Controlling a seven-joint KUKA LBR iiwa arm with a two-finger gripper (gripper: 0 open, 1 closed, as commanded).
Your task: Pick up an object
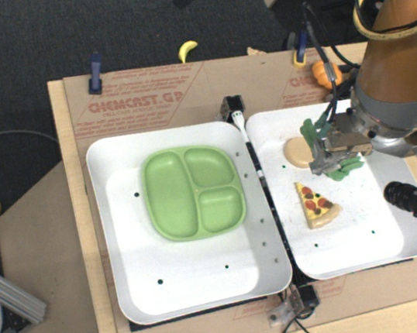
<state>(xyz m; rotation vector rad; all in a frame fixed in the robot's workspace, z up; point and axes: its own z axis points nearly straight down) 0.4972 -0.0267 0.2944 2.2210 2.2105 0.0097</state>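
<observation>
Left white bin (126,237) holding a green divided plate (194,192) flat in its middle, brown cardboard sheet (135,99) underneath, blue clamp (94,74) at its far left corner, yellow banana (187,49) past the far edge.

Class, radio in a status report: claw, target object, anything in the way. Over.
Claw over right bin, at green toy; grasp unconfirmed. Tan disc close beside it; pizza slice lies clear. Green plate in left bin.
</observation>
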